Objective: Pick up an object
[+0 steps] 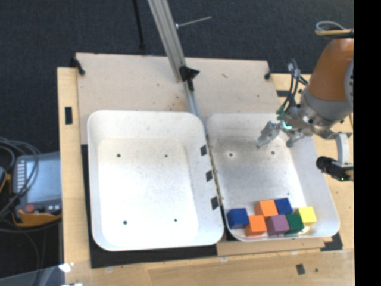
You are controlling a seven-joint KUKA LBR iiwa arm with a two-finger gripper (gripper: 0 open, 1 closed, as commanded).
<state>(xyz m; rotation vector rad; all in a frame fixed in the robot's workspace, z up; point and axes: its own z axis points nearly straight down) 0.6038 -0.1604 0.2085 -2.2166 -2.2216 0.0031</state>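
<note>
Camera view, table seen from above at a slant. Left: the left bin (152,177), a shallow white tray with rounded corners and a faintly speckled floor marked by four small dark dots. It sits edge to edge with the right bin (250,165), of the same white, speckled make; small black clips line the seam between the two.

Near end of the right bin: a tight cluster of small, matt cubes lying against the near wall. From left to right these are a blue cube (237,217), an orange cube (256,224), a second orange cube (267,207) just behind it, a purple cube (277,224), a second blue cube (283,205), a green cube (294,221) and a yellow cube (307,214). Most neighbours touch.

Far right of the right bin: the tool (277,133), grey metal, hangs over the bin's far part beneath the arm (328,82), whose orange band is rounded and glossy. Its two fingers angle down and to the left; whether they are spread or closed cannot be told, and nothing is seen between them. The cubes lie well apart from the tool, towards the near side and slightly right of it.

The table (131,82) is pale, flat board with a wooden-toned rim. A ribbed aluminium post (166,28) slants up from its far edge.
</note>
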